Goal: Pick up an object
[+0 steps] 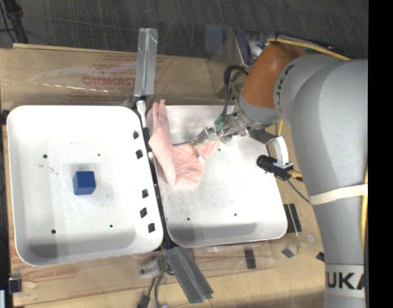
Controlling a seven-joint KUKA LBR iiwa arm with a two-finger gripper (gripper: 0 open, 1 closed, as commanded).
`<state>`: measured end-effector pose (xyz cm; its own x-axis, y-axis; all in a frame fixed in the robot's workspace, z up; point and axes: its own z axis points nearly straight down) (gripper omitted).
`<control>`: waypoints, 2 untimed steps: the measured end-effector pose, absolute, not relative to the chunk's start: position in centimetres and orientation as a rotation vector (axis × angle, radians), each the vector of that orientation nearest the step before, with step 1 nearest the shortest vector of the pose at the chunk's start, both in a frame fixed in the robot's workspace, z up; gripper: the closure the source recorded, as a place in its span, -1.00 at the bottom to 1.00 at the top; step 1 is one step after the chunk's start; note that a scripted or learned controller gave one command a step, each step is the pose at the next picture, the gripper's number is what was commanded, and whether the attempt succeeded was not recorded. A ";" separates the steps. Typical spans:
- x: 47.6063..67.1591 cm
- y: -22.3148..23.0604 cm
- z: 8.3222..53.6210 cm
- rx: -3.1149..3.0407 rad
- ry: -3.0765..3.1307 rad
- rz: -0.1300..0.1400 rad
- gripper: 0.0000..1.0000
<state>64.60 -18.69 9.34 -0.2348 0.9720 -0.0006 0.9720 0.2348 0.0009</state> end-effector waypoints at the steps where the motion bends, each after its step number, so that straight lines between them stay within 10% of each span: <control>1: 62.9 -19.0 9.2 1.985 2.439 -0.003 -1.00; 2: 65.9 -20.6 11.6 1.903 2.496 0.001 -1.00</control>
<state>65.92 -20.62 11.64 -0.2647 0.9643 -0.0017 0.9643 0.2647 0.0022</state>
